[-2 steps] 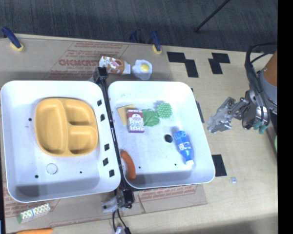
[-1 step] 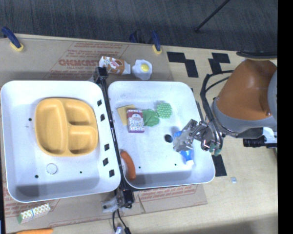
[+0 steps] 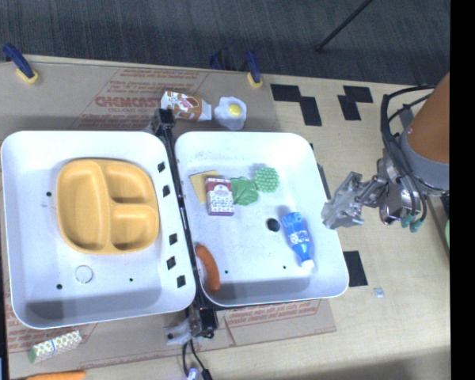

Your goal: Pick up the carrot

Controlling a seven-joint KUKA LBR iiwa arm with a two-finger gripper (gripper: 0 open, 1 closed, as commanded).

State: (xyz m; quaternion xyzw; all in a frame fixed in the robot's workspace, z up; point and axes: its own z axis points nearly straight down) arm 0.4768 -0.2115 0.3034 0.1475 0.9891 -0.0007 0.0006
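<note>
The carrot (image 3: 208, 266), a short orange-red piece, lies in the near left corner of the right bin (image 3: 324, 271), against its wall. My gripper (image 3: 344, 203) hangs outside that bin, just right of its right rim and above the bench. It is far to the right of the carrot. Its grey fingers look open, with nothing between them.
The right bin also holds a blue bottle (image 3: 297, 237), a red box (image 3: 219, 196), a yellow slice (image 3: 201, 182), green toy pieces (image 3: 257, 184) and a small dark object (image 3: 273, 226). A yellow divided plate (image 3: 108, 204) lies in the left bin (image 3: 24, 291). A toy egg (image 3: 231, 112) and a brown packet (image 3: 182, 105) sit behind the bins.
</note>
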